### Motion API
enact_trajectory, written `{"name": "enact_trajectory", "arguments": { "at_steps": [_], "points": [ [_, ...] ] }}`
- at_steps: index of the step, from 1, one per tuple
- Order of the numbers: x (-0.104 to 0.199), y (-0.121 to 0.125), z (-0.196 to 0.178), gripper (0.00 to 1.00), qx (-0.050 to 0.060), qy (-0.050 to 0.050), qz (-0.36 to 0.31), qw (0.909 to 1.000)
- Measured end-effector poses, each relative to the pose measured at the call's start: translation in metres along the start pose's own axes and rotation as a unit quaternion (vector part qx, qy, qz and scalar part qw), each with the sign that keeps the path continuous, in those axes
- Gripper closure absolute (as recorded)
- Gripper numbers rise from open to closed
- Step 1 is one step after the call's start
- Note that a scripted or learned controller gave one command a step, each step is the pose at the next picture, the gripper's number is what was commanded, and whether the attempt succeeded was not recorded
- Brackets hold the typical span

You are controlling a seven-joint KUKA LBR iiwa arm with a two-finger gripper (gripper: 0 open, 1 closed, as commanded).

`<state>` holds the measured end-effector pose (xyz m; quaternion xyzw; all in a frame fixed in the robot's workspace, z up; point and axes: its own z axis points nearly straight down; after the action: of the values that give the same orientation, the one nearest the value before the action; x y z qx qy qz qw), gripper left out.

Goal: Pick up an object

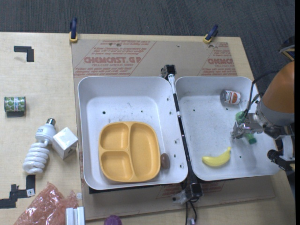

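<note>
While the arm (pixel 281 97) reaches in from the right, its pincer (pixel 240 131) is low inside the right bin (pixel 211 86), near the bin's right wall. How far the pincer is open I cannot tell, because the metal parts are small and blurred. A small green thing (pixel 249 138) shows just beside the pincer, touching it or very close, but I cannot tell if it is between the tips.

A banana (pixel 217 159) lies on the floor of the same bin, below and to the left of the pincer, apart from it. A small can (pixel 230 97) with a red and white label lies on its side near the bin's far right corner, above the pincer.

The left bin (pixel 117 90) holds a yellow tray (pixel 129 151) with three compartments. A small brown thing (pixel 165 161) lies just beside the tray's right edge.

On the worktop (pixel 42 88), left of the bins, there are a spiral bulb (pixel 38 151), a white cube (pixel 65 142) touching or almost touching the bulb, and a green tin (pixel 15 105) further up. A pink mesh bag (pixel 44 207) lies at the lower left corner. Both bins stand on a brown board (pixel 117 55), which two clamps (pixel 73 30) hold at its far edge.
</note>
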<state>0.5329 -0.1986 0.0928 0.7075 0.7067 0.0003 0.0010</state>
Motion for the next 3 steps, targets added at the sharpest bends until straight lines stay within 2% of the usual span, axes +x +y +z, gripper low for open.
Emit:
{"name": "enact_trajectory", "arguments": {
  "at_steps": [1, 2, 3],
  "points": [
    [0.006, -0.028, 0.000, 1.00, 0.001, 0.000, 0.000, 1.0000],
    [0.038, -0.001, 0.000, 1.00, 0.000, 0.000, -0.001, 1.0000],
    [0.033, -0.008, 0.000, 1.00, 0.000, 0.000, 0.000, 1.0000]
  ]
}}
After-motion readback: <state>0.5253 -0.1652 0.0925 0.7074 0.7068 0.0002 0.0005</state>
